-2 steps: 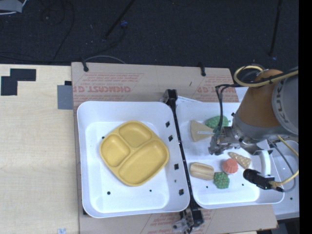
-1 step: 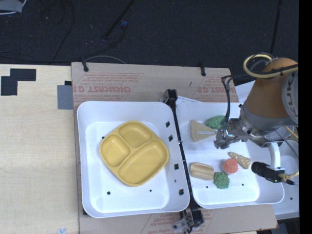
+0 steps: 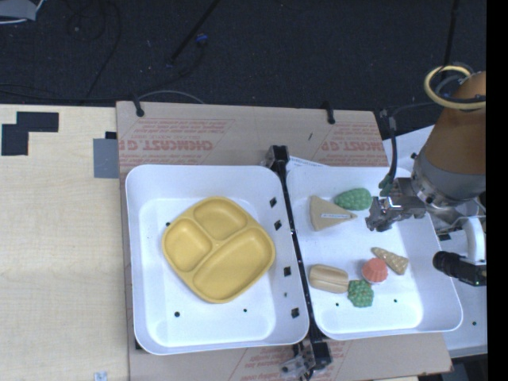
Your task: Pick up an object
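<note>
The right bin (image 3: 397,317) holds several toy foods: a beige wedge (image 3: 329,212), a green leafy piece (image 3: 354,198), a tan bread roll (image 3: 328,278), a red-orange ball (image 3: 375,271), a green broccoli-like piece (image 3: 360,294) and a small tan cone (image 3: 390,259). My gripper (image 3: 382,214) hangs over the right part of this bin, just right of the green leafy piece and above the cone. Nothing is visible between its dark fingers, and its state is unclear from this angle.
The left bin (image 3: 151,213) holds a yellow divided plate (image 3: 218,248). A black divider (image 3: 287,244) runs between the bins. Cardboard lies under both bins, and the arm's grey and orange body (image 3: 456,149) looms at the right edge.
</note>
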You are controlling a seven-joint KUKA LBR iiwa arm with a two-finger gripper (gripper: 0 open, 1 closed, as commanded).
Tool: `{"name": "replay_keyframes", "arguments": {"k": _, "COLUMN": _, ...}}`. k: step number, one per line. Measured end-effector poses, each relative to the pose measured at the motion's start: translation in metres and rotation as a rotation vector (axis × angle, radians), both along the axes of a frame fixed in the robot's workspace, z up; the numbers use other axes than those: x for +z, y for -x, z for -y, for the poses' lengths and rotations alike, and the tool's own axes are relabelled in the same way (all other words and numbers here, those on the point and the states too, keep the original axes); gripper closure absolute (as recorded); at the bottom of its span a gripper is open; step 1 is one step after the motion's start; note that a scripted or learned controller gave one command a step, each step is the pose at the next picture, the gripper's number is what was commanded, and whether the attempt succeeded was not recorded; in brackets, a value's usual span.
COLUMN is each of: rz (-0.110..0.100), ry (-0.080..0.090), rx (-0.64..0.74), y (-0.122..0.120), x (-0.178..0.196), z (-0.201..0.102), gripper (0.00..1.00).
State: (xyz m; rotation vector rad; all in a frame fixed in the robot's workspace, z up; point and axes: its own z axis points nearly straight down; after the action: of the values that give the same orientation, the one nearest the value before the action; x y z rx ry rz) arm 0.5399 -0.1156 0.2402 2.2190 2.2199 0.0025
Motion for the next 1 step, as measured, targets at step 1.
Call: {"name": "replay_keyframes", "arguments": {"k": 1, "rz": -0.007, "ry": -0.003, "rx": 0.004, "y": 0.0100, "x": 0.0076, "z": -0.0542, "gripper": 1.00}}
